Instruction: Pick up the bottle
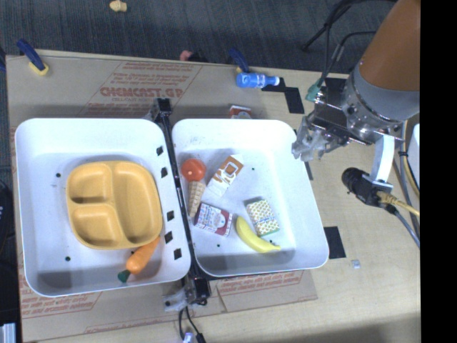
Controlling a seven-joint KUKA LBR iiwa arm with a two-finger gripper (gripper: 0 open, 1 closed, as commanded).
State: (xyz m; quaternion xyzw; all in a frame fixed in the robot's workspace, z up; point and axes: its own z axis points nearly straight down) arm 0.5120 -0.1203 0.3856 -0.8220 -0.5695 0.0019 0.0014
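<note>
Gripper (pixel 312 146): poised over right rim of right bin (pixel 303 191), hung from grey arm (pixel 385 56) with orange band; finger spread not discernible, nothing visibly held.
Bottle (pixel 255 81): blue, lying on its side on cardboard beyond far edge of right bin, left of gripper, well apart from it.
Right bin contents: ice-cream cone (pixel 193 183) by left wall; small carton (pixel 226 175) mid-bin; red-and-white packet (pixel 213 219); patterned box (pixel 262 216); banana (pixel 254 237) near the front.
Left bin (pixel 36 191) contents: yellow divided tray (pixel 114 204); carrot (pixel 141 259) at near-right corner.
</note>
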